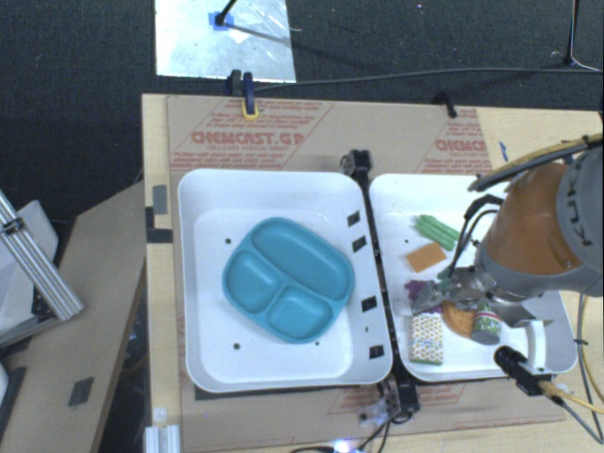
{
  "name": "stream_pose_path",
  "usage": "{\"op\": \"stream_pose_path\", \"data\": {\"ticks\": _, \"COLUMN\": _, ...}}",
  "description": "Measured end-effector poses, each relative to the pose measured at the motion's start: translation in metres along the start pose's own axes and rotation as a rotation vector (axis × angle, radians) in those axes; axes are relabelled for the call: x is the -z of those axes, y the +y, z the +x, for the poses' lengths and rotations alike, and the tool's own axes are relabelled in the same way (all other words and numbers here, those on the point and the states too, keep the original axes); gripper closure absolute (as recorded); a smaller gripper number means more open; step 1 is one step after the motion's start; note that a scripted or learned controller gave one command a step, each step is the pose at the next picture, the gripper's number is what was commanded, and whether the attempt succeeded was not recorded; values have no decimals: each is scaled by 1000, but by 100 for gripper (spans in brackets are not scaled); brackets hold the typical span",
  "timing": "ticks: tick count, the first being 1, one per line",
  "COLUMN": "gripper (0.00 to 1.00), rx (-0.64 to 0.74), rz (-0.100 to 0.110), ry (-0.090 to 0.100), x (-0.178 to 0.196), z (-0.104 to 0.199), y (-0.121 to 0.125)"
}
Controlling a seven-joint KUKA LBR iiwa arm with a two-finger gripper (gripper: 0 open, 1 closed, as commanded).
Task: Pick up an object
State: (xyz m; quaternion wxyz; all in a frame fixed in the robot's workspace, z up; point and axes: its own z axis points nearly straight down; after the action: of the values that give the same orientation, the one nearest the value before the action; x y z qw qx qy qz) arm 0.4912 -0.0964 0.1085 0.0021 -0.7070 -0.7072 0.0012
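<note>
My gripper [451,295] hangs low in the right bin [396,196] at lower right (finger state: cannot tell), with the patterned packet [427,338] just below-left.

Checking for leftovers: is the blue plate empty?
Empty: all three compartments of the plate show bare blue, flat in the left bin.

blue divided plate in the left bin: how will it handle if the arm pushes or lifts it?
The blue divided plate looks like rigid moulded plastic, so probably stiff and light. It lies flat in the left bin, so a push would likely slide it, not tip it. Its broad, smooth shape suggests only the rim offers a grip.
</note>
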Motion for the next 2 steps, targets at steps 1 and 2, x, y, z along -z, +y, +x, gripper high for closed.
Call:
{"op": "stream_pose_path", "data": {"ticks": 1, "gripper": 0, "rx": -2, "rz": -12, "ry": -5, "x": -20, "z": -2, "y": 3}}
{"op": "stream_pose_path", "data": {"ticks": 2, "gripper": 100, "rx": -4, "rz": -26, "ry": -13, "x": -6, "z": -5, "y": 6}}
